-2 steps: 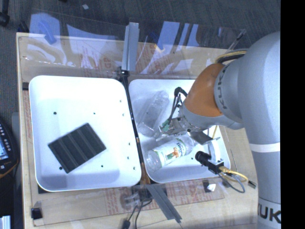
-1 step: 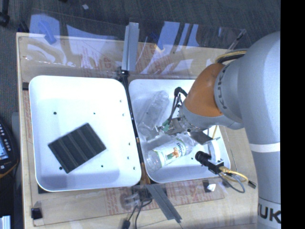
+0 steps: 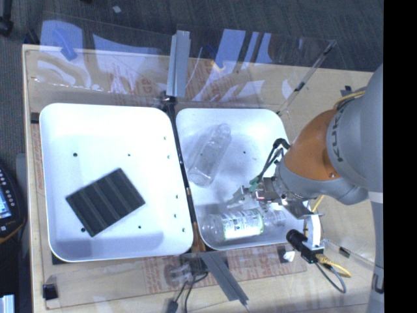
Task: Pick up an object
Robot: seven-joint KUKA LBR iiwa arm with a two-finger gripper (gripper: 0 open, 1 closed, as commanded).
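Camera view: a flat dark ribbed panel [image 3: 105,201] lies in the left bin [image 3: 58,119]; in the right bin [image 3: 195,119], two clear plastic bottles [image 3: 210,152], light, slick, easily dented. The labelled one [image 3: 238,226], near wall, suits a mid-body grip. The gripper [image 3: 255,193] hovers above it; its state I cannot tell.
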